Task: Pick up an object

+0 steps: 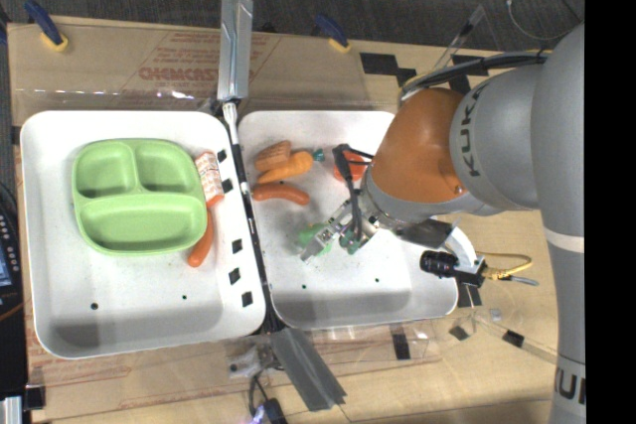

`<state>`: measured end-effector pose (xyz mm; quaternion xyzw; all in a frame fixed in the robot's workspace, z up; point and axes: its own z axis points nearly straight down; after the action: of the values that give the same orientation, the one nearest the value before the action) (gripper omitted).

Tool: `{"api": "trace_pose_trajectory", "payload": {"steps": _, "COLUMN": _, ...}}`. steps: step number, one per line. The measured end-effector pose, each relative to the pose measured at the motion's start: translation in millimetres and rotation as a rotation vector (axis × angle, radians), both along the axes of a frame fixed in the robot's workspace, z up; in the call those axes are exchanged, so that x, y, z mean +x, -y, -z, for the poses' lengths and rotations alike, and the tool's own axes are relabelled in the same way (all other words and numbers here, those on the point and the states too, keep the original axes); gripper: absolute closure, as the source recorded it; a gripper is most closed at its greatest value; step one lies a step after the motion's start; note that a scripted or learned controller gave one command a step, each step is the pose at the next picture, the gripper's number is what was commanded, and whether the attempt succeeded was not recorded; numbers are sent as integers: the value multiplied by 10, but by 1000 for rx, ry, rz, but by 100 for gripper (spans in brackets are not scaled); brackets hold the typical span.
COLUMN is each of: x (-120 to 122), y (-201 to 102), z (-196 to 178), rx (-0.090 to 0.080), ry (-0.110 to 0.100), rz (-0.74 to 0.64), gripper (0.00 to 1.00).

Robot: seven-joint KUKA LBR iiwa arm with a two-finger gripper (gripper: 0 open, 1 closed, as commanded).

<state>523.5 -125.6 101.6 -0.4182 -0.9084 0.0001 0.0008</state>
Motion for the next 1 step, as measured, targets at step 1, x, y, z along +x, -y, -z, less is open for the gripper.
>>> {"api": "trace_pose_trajectory", "payload": {"steps": 1, "x": 500, "y": -226, "z": -1190, "rx": -1, "ry": 2, "rz": 156, "gripper": 100}}
